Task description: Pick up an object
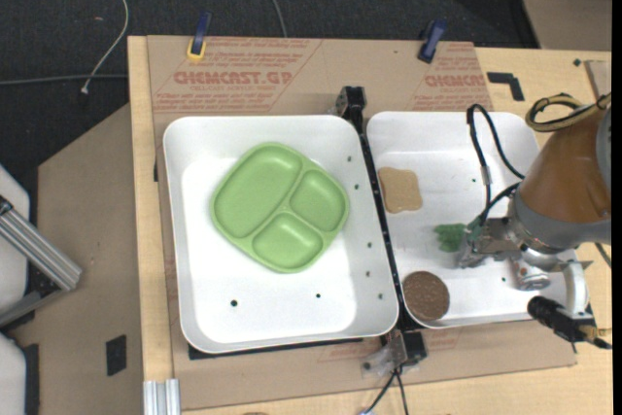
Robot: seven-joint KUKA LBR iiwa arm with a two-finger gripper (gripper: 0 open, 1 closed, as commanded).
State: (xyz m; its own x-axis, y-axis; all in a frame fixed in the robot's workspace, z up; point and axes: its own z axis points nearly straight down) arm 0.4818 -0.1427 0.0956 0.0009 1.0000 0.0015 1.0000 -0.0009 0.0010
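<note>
Gripper [478, 248] – finger state unclear – beside green object [450, 235]; tan piece [399, 190], brown disc [425, 294] nearby; cardboard [233, 73] reads "CHEMCAST GP".

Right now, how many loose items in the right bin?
3: a tan slab near the bin's left wall, a green piece mid-bin beside the gripper, a brown disc at the front-left corner. The arm may hide more.
</note>
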